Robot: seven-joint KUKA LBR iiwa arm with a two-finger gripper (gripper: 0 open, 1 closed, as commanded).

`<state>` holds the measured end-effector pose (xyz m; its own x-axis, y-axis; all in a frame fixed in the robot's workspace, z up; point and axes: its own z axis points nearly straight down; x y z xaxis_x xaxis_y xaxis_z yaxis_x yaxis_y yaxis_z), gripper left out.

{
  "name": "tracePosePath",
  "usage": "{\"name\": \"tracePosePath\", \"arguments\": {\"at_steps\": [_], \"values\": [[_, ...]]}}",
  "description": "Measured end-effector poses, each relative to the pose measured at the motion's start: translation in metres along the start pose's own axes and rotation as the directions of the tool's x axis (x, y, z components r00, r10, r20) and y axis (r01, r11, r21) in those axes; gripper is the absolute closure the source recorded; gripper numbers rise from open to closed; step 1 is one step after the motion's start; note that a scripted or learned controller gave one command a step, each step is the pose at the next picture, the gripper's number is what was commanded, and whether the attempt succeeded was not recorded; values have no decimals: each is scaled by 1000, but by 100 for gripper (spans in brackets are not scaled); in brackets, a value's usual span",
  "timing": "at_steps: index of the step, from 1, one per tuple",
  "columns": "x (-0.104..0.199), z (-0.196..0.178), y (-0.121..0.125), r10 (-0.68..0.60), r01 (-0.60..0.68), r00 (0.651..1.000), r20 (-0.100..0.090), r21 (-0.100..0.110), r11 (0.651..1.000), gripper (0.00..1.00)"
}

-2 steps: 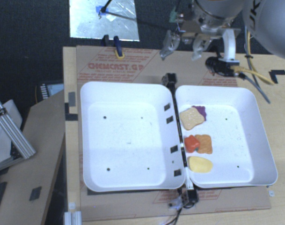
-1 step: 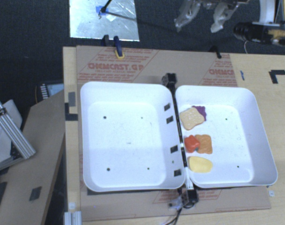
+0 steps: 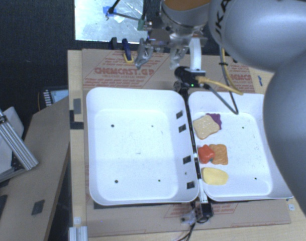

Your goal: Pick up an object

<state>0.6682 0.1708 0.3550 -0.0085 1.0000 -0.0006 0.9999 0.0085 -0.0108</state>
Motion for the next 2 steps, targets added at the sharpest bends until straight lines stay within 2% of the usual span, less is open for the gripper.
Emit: {"name": "tracePosePath", "arguments": {"at_steps": [1, 2], "values": [[-21, -134, -29, 8, -8, 1000, -4, -26, 1000, 0], [69, -176, -1, -3, 3, 1000, -6, -20, 1000, 0]]}}
